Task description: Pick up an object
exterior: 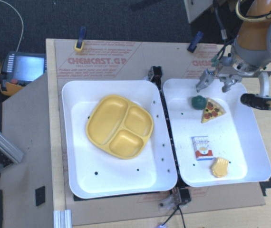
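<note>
The right bin (pixel 249 141) holds a small dark green object (pixel 198 102), a pizza slice toy (pixel 212 110), a small white and red box (pixel 202 147) and a yellow crinkled piece (pixel 219 167). My gripper (pixel 216 81) hangs over the far edge of this bin, its two fingers spread apart with nothing between them. It sits just above and to the right of the green object, not touching it. A yellow divided plate (pixel 120 126) lies in the left bin (pixel 76 141).
The grey arm with its orange band (pixel 264 8) comes in from the upper right. A black clamp (pixel 155 73) sits at the top of the seam between the bins. Cardboard (pixel 107 56) lies under both bins.
</note>
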Tool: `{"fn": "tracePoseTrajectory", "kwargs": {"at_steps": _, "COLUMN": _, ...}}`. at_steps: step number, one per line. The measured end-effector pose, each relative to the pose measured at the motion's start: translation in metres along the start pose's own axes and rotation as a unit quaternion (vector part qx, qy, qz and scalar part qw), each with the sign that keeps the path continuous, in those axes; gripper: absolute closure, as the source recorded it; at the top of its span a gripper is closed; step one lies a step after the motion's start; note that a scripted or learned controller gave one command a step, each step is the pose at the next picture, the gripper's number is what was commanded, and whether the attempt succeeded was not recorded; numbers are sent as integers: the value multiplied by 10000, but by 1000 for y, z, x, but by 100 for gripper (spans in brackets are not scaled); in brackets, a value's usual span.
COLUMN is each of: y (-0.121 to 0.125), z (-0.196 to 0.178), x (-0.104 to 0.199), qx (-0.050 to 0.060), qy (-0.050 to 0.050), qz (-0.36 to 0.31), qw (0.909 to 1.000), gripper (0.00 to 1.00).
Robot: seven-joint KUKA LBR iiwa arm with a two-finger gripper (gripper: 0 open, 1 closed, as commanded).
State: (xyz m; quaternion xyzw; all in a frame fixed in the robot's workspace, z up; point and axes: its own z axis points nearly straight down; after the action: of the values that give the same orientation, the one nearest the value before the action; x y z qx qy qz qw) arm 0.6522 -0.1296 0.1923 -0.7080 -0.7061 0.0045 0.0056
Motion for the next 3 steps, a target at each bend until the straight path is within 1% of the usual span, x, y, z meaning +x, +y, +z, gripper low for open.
{"fn": "tracePoseTrajectory", "kwargs": {"at_steps": 1, "y": 3, "z": -8, "x": 0, "qx": -72, "qy": -9, "qz": -13, "qw": 10000, "gripper": 0}}
{"fn": "tracePoseTrajectory", "kwargs": {"at_steps": 2, "y": -1, "z": 37, "x": 6, "qx": -40, "qy": -3, "qz": -15, "qw": 10000, "gripper": 0}}
{"fn": "tracePoseTrajectory", "kwargs": {"at_steps": 3, "y": -11, "z": 95, "x": 8, "qx": -34, "qy": -2, "qz": -12, "qw": 10000, "gripper": 0}}
